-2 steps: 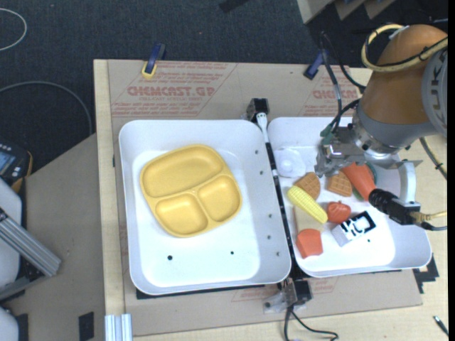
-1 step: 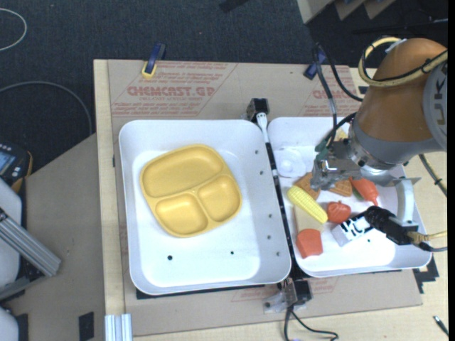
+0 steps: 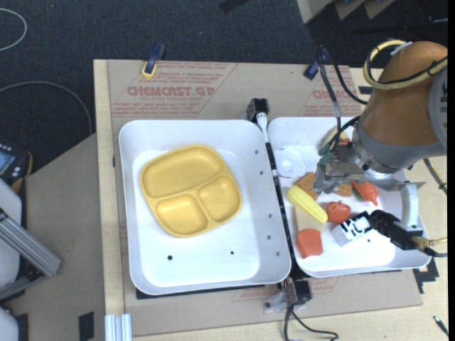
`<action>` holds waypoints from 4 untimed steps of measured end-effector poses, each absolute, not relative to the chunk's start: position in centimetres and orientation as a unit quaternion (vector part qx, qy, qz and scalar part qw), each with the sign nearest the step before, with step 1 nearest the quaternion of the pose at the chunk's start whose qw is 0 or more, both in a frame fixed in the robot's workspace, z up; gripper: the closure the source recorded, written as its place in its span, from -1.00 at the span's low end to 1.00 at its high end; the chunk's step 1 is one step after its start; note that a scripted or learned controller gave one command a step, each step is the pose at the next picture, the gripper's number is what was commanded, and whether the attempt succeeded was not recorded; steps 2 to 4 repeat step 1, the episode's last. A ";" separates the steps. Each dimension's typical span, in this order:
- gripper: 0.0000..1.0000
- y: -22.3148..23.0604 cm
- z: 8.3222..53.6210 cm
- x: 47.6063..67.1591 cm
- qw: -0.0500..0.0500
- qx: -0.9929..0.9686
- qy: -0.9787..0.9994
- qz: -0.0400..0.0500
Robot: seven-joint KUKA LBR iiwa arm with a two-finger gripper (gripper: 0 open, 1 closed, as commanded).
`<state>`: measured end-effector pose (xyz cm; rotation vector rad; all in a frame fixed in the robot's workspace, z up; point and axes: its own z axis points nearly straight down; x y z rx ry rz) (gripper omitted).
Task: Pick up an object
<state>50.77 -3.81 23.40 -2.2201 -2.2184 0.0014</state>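
My gripper [image 3: 328, 180] hangs low over the middle of the right bin [image 3: 355, 261], its metal fingers pointing down among the toy food. Right under it lies a tan cracker-like piece [image 3: 307, 183]. A yellow corn cob [image 3: 306, 204] lies just left of and below the gripper. A red tomato-like piece [image 3: 338, 209] and an orange-red cup [image 3: 309, 242] sit nearer the front. An orange carrot-like piece [image 3: 366, 190] lies to the gripper's right. A white block with black marks [image 3: 350, 229] rests near the front right.
The left bin [image 3: 249, 261] holds a yellow divided plate [image 3: 190, 190]. A pale translucent lid [image 3: 288, 163] lies at the back left of the right bin. The arm's orange and grey body [image 3: 402, 105] covers the right bin's far right part.
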 end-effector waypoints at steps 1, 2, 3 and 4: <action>1.00 -4.3 23.5 51.0 0.000 -0.707 -0.707 0.000; 1.00 -4.3 23.5 51.0 0.000 -0.707 -0.707 0.000; 1.00 -4.3 23.5 51.0 0.000 -0.707 -0.707 0.000; 1.00 -4.3 23.5 51.0 0.000 -0.707 -0.707 0.000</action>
